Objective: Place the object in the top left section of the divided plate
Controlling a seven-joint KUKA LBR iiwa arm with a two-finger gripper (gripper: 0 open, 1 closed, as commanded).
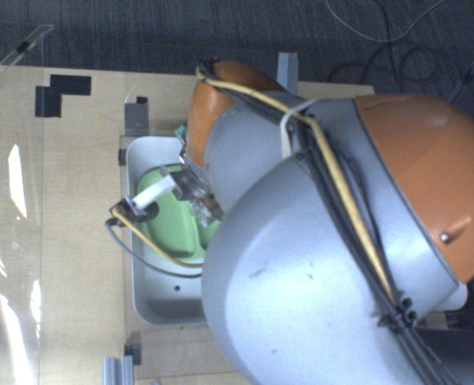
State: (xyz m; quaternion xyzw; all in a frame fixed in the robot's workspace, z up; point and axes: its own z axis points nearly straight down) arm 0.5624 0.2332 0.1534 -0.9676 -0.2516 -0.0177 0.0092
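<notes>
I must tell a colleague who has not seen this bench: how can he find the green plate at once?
Start at the big grey arm filling the right side. Just left of it sits a shallow white bin on the pale wooden bench. The green plate lies inside that bin, partly under the arm, the one light green thing among white and grey.

**A Wood Bench on a Dark Floor**

The bench (68, 239) is light wood with black square marks (58, 91) near its far edge. Behind it lies dark grey carpet floor (140, 14). Thin cables (397, 22) curl across the carpet.
</notes>
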